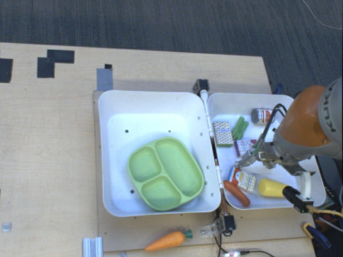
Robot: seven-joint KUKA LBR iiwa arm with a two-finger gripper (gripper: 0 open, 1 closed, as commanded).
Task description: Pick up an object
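Wooden bench (48,154) surrounds both bins; pincer (247,159) hovers amid right-bin (214,103) clutter.

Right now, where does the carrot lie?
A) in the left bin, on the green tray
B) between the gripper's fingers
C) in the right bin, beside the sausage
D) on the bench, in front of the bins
D: the carrot rests on the wooden bench, outside the left bin and near its front edge.
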